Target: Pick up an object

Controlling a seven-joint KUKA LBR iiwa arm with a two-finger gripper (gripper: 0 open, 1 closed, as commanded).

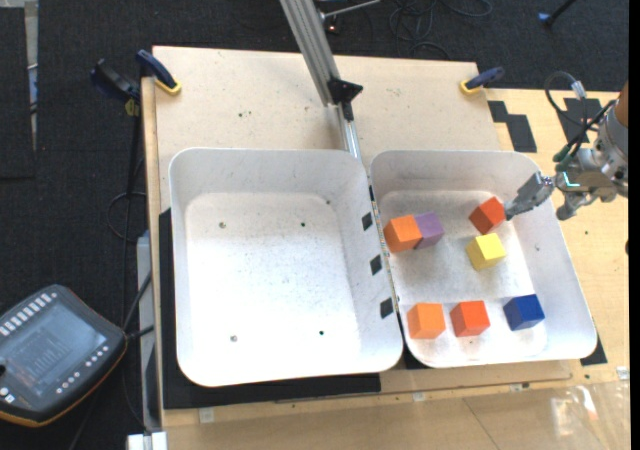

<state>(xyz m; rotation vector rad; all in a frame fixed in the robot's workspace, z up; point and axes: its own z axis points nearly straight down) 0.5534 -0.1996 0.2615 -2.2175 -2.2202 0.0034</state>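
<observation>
While I am reaching in from three o'clock, my gripper point(545, 193) is hanging over the upper right rim of the right bin point(575, 268), and one grey finger point(527, 196) is pointing down toward the red-orange cube point(487, 215), its tip just beside that cube's right edge. I cannot tell how wide my fingers are standing, since the wrist is crowding them; nothing is showing between them, so I am judging that I am holding nothing.

The cube I am favouring is sitting at about one o'clock in the right bin, slightly turned, with the yellow cube point(486, 250) just below it. Toward nine o'clock of the bin an orange cube point(403, 232) and a purple cube point(429, 228) are touching side by side. Along the six o'clock edge an orange block point(426, 320), a red block point(470, 318) and a blue block point(523, 312) are lining up. The left bin point(200, 238) is lying beside this one.

I am judging these cubes to be light, stiff and not fragile, with flat, smooth faces that could slip under a skewed pinch. I am thinking the best hold is across two opposite flat sides, squared to the cube's turn, not on corners.

I am reading no brand, label or writing on any cube or bin.
</observation>
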